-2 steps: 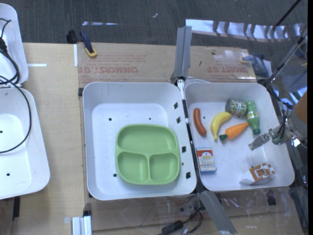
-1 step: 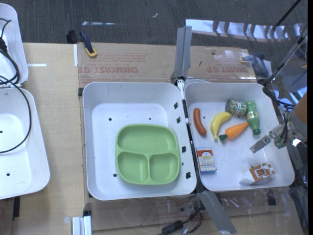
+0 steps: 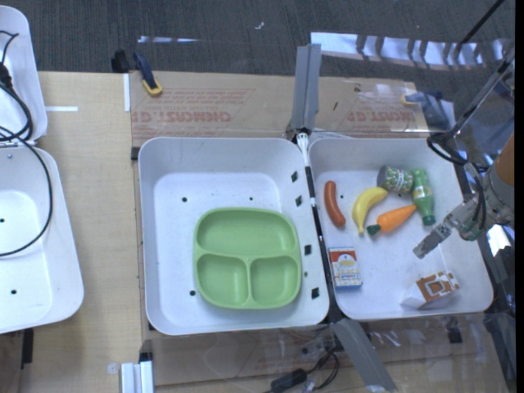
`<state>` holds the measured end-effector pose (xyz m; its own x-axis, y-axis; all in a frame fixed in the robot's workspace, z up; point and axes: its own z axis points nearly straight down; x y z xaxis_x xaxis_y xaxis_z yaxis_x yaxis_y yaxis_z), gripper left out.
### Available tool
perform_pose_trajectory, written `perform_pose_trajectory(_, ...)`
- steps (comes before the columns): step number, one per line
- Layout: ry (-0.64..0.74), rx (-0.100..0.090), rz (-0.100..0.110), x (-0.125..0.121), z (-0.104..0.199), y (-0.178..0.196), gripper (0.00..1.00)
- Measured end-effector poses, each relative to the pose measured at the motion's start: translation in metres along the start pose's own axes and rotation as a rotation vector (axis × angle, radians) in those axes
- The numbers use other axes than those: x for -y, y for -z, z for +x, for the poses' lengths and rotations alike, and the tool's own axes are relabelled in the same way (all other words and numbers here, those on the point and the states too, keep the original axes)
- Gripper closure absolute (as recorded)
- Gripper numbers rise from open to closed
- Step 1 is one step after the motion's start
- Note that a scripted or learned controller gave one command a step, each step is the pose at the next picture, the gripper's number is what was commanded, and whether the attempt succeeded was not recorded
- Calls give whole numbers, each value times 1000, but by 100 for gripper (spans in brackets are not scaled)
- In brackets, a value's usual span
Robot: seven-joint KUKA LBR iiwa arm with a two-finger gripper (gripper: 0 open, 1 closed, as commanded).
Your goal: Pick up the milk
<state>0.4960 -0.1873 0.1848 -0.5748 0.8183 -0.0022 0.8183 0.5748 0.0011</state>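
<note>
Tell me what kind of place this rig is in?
Most likely a robotics lab test bench, not a kitchen. Two white bins sit on cardboard, holding toy food such as a banana and a milk carton, and the gripper reaches in beside loose cables.

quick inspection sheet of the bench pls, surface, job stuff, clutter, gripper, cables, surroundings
surface: two white bins side by side; left bin holds a green divided plate.
job's things: milk carton lying in the right bin, near its left wall.
clutter: hot dog, banana, carrot, green bottle, a green can, a brown and white carton, all in the right bin.
grippers: gripper over the right bin's right side, apart from the milk carton.
cables: black cable at far left.
surroundings: cardboard behind the bins.
</note>
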Motion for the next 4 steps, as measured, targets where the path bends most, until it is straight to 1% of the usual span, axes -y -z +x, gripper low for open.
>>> perform_pose_trajectory(1,71,6,-5,32,-19,-77,0)
perform_pose_trajectory(2,-233,-3,2,26,-5,-94,0)
perform_pose_trajectory(3,-175,-7,0,32,-15,-93,0)
perform_pose_trajectory(4,-175,-3,0,32,-16,-84,100)
